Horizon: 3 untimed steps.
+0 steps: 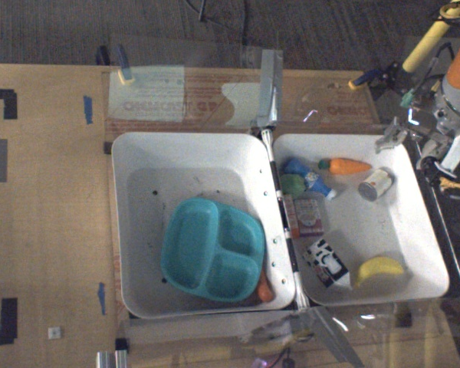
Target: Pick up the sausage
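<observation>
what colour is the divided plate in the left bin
Teal, a blue-green; the divided plate shows plainly in the camera view.

We see the sausage (265,290), a small orange-red piece, lying low in the left bin's (130,159) near right corner, tucked against the edge of the teal divided plate (213,248), mostly hidden.

Two shallow white plastic bins (134,167), smooth and faintly glossy. Teal sectioned plastic plate (212,250), satin finish. Pale matt wooden table (46,228).
</observation>
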Available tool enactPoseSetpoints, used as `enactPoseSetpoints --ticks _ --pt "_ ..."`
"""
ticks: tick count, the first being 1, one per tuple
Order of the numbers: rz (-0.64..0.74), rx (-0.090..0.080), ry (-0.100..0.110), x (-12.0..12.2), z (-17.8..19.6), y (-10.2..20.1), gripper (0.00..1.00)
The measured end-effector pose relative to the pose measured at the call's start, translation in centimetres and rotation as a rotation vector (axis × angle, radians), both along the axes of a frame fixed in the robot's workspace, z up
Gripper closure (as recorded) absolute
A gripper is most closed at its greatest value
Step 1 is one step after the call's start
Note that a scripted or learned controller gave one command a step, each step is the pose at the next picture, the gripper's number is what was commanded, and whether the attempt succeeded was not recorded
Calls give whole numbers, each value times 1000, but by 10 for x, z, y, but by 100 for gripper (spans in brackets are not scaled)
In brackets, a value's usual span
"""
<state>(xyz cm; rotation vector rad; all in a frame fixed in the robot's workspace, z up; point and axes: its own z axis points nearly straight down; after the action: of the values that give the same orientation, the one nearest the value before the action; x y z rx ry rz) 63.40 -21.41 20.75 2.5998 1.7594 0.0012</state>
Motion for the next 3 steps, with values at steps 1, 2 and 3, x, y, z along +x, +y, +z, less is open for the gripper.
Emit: enactPoseSetpoints --ticks 1,2,3 --pt "112 10 6 -64 -103 3 0" --pt "85 0 -4 -153 -119 35 0" --pt "-191 -1 -9 -137 -119 93 0"
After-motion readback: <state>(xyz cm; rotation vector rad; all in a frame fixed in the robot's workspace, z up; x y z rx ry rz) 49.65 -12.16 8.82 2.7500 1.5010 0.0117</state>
